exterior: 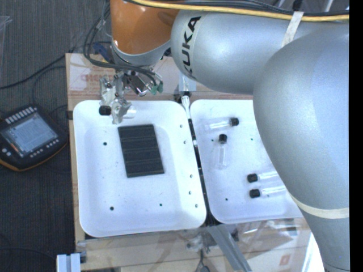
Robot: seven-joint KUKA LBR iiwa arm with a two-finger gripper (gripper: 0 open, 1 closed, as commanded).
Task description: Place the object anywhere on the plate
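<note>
Now the gripper [117, 110] grips a vial [113, 110] at the top of the left bin [91, 208], so next it should lower it onto the dark plate [140, 150] just below.

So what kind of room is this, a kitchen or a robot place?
Probably a robot lab: a big KUKA arm reaches over two white bins, clear vials lie in one, and a control pendant sits on the floor.
</note>
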